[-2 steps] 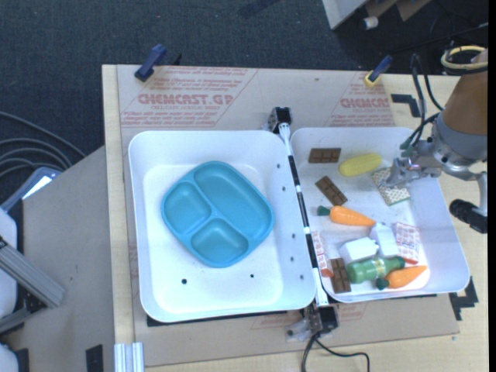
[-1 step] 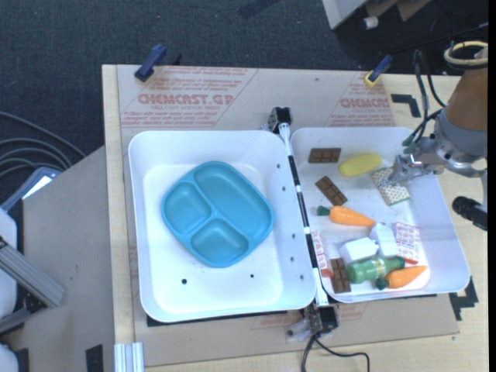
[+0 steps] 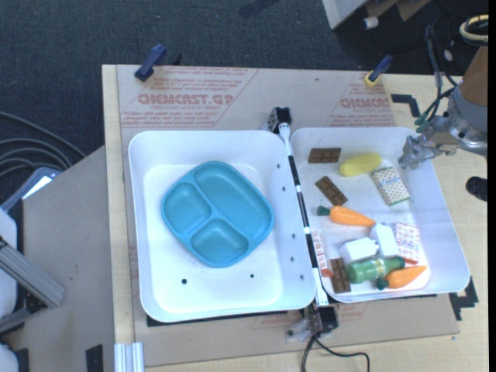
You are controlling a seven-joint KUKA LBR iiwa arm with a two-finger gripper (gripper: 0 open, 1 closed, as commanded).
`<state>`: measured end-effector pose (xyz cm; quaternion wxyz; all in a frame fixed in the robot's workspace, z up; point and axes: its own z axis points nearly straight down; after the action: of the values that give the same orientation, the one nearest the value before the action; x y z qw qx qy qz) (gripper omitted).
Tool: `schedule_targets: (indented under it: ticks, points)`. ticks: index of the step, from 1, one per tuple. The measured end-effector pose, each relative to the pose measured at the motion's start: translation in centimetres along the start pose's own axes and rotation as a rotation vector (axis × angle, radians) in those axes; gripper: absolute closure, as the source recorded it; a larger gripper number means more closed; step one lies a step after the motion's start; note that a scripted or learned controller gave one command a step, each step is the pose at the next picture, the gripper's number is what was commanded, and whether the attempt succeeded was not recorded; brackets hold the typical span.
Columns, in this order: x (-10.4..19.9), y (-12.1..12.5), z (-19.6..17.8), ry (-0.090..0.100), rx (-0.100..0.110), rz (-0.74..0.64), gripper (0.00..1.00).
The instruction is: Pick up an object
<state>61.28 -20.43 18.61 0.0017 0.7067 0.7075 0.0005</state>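
The right bin (image 3: 449, 231) holds several small objects. Along its far side lie a brown chocolate bar (image 3: 324, 156), a yellow lemon-shaped piece (image 3: 360, 164) and a patterned packet (image 3: 390, 185). A second chocolate bar (image 3: 331, 190) and an orange carrot (image 3: 351, 217) lie in the middle. Near the front sit a white block (image 3: 359, 249), another patterned packet (image 3: 404, 240), a green bottle (image 3: 374, 269), a second carrot (image 3: 404, 277) and a brown bar (image 3: 339, 273). My gripper (image 3: 412, 155) hangs over the bin's far right corner, just right of the first packet, with nothing seen in it.
The left bin (image 3: 155, 277) carries a blue divided plate (image 3: 217, 212). A black hinge strip (image 3: 298, 200) runs between the bins. The bench edge has blue clamps (image 3: 150, 62) at the back. Cables (image 3: 442, 76) hang near the arm at the right.
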Motion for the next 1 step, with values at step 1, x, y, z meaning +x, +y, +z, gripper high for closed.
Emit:
schedule_targets:
  ticks: [1]
  points:
    - [0.02, -0.05, 0.09, 0.0, 0.002, 0.0, 0.0]
